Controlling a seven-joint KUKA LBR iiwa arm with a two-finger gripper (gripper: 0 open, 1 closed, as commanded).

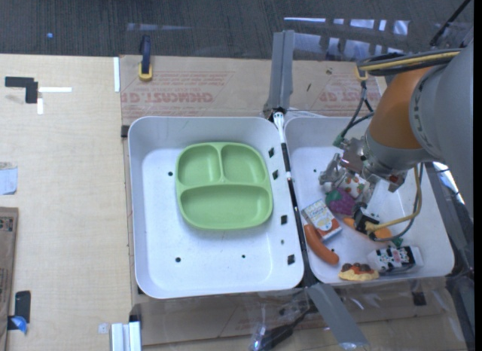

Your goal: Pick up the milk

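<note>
**Gripper low in the right bin, milk beside it**

While the arm (pixel 422 108) bends in from the right, its gripper (pixel 337 173) hangs low over the right bin (pixel 429 263); whether it is spread or pressed together I cannot tell from here. Just below and left of it lies the milk (pixel 321 220), a small carton tilted on the bin floor, not held. A purple toy (pixel 343 203) sits just beside the carton, a hot dog (pixel 321 245) in front of it. Over in the left bin (pixel 143 214) rests a green divided plate (pixel 224 185).
</note>
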